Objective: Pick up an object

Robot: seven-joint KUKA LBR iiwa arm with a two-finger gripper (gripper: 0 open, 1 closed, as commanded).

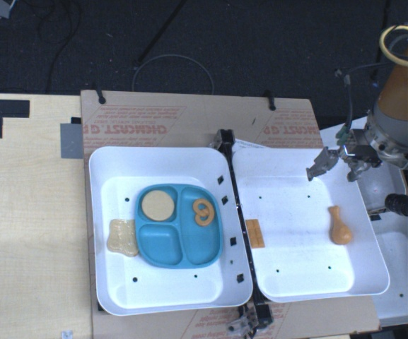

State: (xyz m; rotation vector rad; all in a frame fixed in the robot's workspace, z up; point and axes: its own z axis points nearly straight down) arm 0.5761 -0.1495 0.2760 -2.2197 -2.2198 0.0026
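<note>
My gripper (338,162) hangs over the far right corner of the right bin (288,288), fingers spread apart with nothing between them. Below and just to the right of me in that bin lies a tan drumstick-shaped toy (339,227), near the right wall and apart from my fingers. A small orange block (254,233) sits by the divider. In the left bin (112,162) a blue sectioned plate (179,249) carries a round cracker (157,205) and a pretzel (203,212), and a pale bread slice (122,237) touches the plate's left edge.
</note>
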